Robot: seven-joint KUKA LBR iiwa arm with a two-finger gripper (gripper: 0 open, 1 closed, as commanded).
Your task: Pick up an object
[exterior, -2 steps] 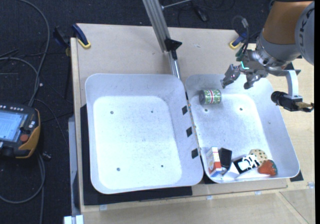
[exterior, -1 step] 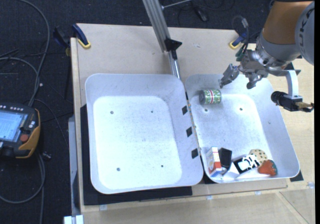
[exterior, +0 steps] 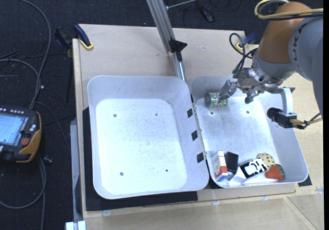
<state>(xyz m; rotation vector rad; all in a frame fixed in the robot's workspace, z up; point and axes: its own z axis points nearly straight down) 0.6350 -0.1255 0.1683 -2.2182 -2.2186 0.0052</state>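
The arm reaches in from the right over the right bin, and its gripper hangs above the far part of that bin. Two dark fingers show, one on the left and one on the right, with a plain gap between them; they stand apart and nothing is seen between them.

The nearest candidate for the pick is a small green can lying on its side on the bin floor, near the far left corner of the right bin. It lies just to the left of the gripper and slightly nearer the viewer, right beside the left finger; whether that finger touches it cannot be told. Its long axis runs roughly left to right, with a slight tilt.

That offset is what the coming move seems to depend on: the can sits outside the gap, not under it, so the gripper would probably need to shift left before closing. A round can on its side could roll if nudged.

The other objects sit well apart, in the near corner of the same bin: a red-and-white carton, a black-and-white item, a spotted round thing and a red piece. The left bin lies beside the right one.
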